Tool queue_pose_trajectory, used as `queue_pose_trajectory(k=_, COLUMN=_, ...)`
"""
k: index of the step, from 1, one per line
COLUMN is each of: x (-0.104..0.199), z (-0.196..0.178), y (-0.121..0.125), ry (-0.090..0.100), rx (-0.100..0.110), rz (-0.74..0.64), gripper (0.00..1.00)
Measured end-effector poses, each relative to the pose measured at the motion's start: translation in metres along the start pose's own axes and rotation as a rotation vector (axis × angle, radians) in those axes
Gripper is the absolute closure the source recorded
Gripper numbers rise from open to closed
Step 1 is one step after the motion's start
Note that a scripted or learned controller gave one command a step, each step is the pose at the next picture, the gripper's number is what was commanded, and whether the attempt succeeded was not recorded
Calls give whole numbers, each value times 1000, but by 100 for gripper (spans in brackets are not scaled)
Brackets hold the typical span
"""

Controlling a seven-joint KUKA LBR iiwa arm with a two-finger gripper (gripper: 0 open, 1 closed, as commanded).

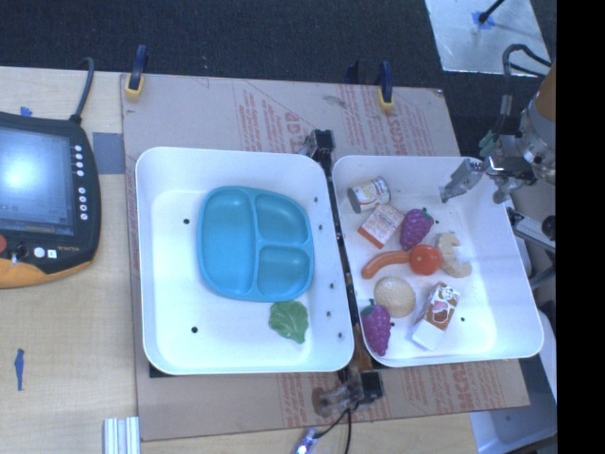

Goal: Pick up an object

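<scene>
My gripper [482,180] hangs over the right bin's [510,282] far right corner, open, with nothing between its fingers. Below and left of it lie a small can [369,194], a red-and-white carton [382,223], purple grapes [416,227], a red tomato [424,259], an orange sausage [381,264] and a pale knobbly piece [456,254]. Nearer the front lie a beige bun [395,296], a second grape bunch [376,328] and a small milk carton [436,315].
The left bin [165,282] holds a blue divided plate [255,242] and a green lettuce piece [289,320]. A tablet-style pendant [43,192] rests on the bench at far left. Clamps [386,81] pin the cardboard sheet at the back.
</scene>
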State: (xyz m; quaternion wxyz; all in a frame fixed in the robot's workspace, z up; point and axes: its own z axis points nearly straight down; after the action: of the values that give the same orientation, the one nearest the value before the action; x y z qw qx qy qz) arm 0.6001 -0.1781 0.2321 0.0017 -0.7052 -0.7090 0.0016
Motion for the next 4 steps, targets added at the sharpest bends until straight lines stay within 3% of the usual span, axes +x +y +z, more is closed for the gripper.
queue_pose_trajectory(k=1, x=33, z=85, y=11, ry=-1, rx=1, rz=-1, gripper=0)
queue_pose_trajectory(k=2, x=48, z=132, y=-2, ry=-2, rx=-3, rz=0, gripper=0)
queue_pose_trajectory(k=3, x=8, z=135, y=59, ry=-1, rx=-9, rz=0, gripper=0)
queue_pose_trajectory(k=4, x=20, z=140, y=-18, ry=-1, rx=-1, rz=0, gripper=0)
